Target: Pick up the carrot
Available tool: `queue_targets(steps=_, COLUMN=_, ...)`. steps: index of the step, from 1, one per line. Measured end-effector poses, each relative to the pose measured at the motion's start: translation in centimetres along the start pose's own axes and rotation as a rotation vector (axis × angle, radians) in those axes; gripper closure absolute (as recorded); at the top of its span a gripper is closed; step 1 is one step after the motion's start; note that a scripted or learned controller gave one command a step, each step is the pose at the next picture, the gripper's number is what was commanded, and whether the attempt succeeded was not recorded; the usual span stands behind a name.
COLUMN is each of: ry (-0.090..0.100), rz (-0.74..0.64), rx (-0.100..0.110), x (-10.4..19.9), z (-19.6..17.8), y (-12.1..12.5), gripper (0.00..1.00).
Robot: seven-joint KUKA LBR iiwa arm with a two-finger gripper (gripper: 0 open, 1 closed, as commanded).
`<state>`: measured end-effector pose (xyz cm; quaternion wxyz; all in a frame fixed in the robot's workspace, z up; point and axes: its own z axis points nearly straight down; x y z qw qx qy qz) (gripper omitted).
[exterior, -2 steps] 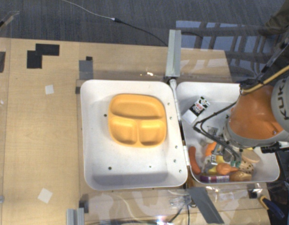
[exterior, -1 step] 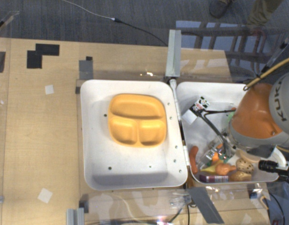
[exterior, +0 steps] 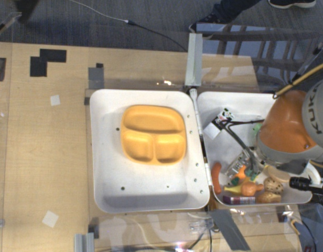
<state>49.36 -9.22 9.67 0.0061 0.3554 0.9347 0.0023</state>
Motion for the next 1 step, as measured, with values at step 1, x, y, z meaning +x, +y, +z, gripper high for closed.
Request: queue_targets(steps=1, ry=0.007, rz=-0.359, rx=0.003, x=3.73, z=-8.67, y=3.78, gripper=1.00)
